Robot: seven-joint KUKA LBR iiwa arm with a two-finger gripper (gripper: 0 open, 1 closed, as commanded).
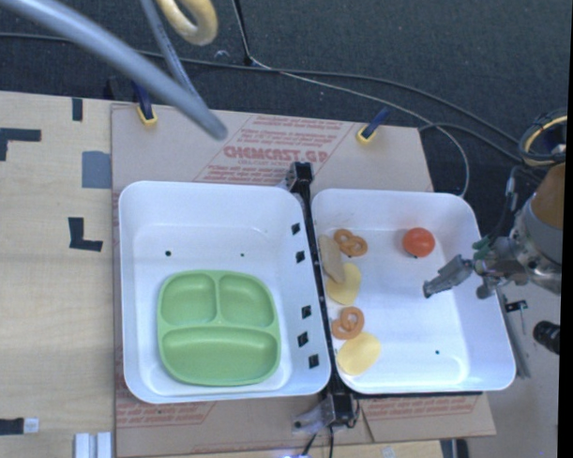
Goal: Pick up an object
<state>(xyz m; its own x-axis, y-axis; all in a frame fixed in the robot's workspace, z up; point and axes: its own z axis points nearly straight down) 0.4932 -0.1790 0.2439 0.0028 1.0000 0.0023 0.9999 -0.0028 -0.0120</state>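
While the gripper point(446, 279) hangs over the right-hand part of the right bin point(450, 370), its grey fingers point toward the frame's left and sit above bare white floor; at this slant and size I cannot tell whether they are spread or closed, and nothing is visible between them. Behind it, the wrist and the arm point(540, 237) run off toward the right edge of the frame.

Nearest the gripper is the red-orange ball point(418, 241), up and slightly left of it, near but apart. Farther left, along the bin's dividing wall, lie two pretzel-shaped pieces, the upper pretzel point(351, 243) and the lower pretzel point(348, 321), with a pale yellow piece point(344, 284) between them and another yellow piece point(358, 354) toward the lower edge. Any of these could serve as the object to pick up; none is lifted yet. Across the divider, the left bin point(141, 228) holds a green divided plate point(217, 327).

My judgement of the risks: the ball looks round and smooth, so a grasp that closes off-centre could squirt it sideways and send it rolling across the floor. The yellow pieces look thin and flat, so fingers may close above them and come up with nothing. The pretzels and upper yellow piece sit hard against the dividing wall, where a descending finger could strike the rim or wall instead of straddling the item.
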